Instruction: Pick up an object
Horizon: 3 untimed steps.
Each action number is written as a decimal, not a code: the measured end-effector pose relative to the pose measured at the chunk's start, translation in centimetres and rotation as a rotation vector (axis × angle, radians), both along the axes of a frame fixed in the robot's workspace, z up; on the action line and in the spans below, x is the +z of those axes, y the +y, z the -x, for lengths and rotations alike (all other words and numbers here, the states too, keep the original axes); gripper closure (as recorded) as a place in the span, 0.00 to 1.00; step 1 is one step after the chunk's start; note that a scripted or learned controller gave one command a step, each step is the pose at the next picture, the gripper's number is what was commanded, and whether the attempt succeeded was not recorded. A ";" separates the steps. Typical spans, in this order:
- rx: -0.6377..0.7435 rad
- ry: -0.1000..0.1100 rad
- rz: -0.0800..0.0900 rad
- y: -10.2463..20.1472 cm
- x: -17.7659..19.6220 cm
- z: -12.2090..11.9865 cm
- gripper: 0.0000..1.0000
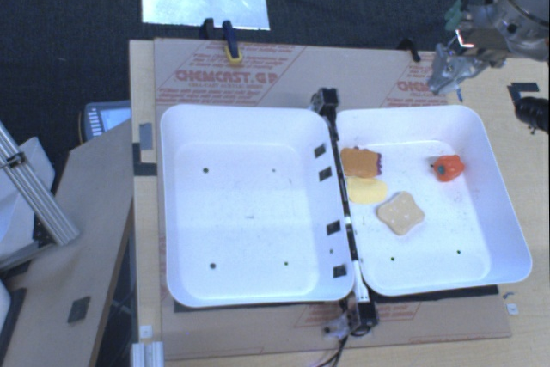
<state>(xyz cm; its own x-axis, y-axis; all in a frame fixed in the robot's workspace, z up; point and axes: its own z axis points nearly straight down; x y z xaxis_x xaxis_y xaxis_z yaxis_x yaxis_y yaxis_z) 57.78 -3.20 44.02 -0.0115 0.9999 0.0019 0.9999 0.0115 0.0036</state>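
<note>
The orange object lies right of centre in the right bin while the gripper, jaws' state unreadable, hovers upper right, so approach and descent come next.

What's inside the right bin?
The right bin holds an orange-brown block, a yellow piece partly under it, a tan toast-like piece and a red-orange item.
</note>
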 end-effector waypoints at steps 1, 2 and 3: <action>0.001 -0.005 -0.001 7.4 4.2 -2.6 1.00; -0.002 0.000 0.000 12.8 3.5 -4.7 1.00; 0.004 -0.001 -0.004 21.9 7.1 0.0 1.00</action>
